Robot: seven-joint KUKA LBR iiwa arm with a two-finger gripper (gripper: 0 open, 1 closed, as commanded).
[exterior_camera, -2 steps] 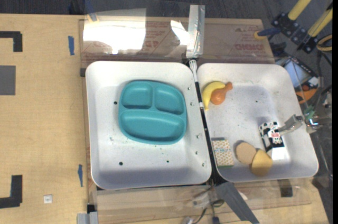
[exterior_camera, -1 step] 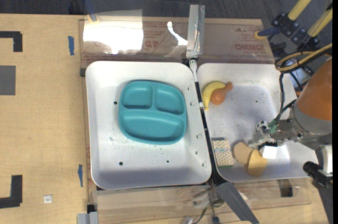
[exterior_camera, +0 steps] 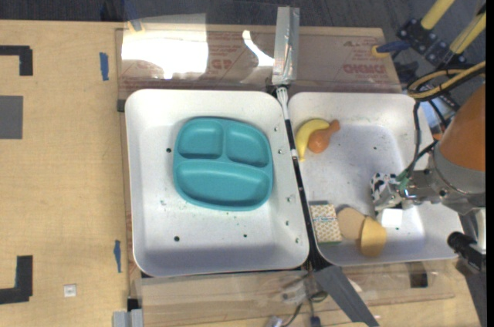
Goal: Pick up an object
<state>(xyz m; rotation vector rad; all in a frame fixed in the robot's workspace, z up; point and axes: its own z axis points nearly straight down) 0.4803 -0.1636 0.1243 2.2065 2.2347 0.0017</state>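
The right bin (exterior_camera: pixel 351 156) holds a yellow banana-shaped toy with an orange tip (exterior_camera: pixel 314 134) near its far left corner. A tan cone-shaped toy with a yellow end (exterior_camera: pixel 363 230) lies near the front edge. Beside it sits a small beige patterned block (exterior_camera: pixel 325 222). A white piece (exterior_camera: pixel 391 217) lies just right of the cone. My gripper (exterior_camera: pixel 388 190) reaches in from the right, low over the bin's right side, above the white piece. A black-and-white speckled part shows at its tip. The left bin (exterior_camera: pixel 147 163) holds a teal divided plate (exterior_camera: pixel 224 163).
A clear plastic sheet and cardboard (exterior_camera: pixel 255 55) stand behind the bins. Yellow bars and cables (exterior_camera: pixel 448 1) crowd the far right. The wooden bench (exterior_camera: pixel 54 163) extends to the left with black markers.
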